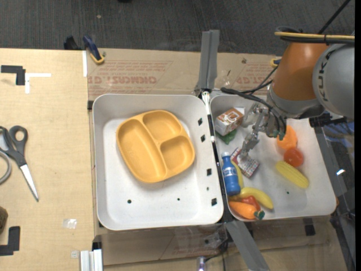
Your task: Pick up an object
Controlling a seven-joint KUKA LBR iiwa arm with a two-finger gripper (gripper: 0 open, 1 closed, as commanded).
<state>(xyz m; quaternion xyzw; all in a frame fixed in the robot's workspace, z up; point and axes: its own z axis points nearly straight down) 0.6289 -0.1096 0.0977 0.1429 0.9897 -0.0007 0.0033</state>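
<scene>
My gripper (250,144) hangs over the middle of the right bin (321,202), reaching in from the right under the orange wrist band. Its tip is just above a small red-and-white packet (248,165) lying on the bin floor; whether it touches the packet is unclear. A white and orange carton (229,120) lies at the back left of that bin. A blue bottle (229,175) rests along the left wall. A banana (257,197) and an orange carrot-like toy (244,209) sit at the front. To the gripper's right are an orange fruit (288,138), a red tomato (294,157) and a yellow corn cob (292,174).
The left bin (113,208) holds a yellow divided plate (155,145). A grey divider rail (208,66) runs between the bins at the back. Scissors (20,157) lie on the wooden bench at far left, and a blue clamp (93,48) sits at the back.
</scene>
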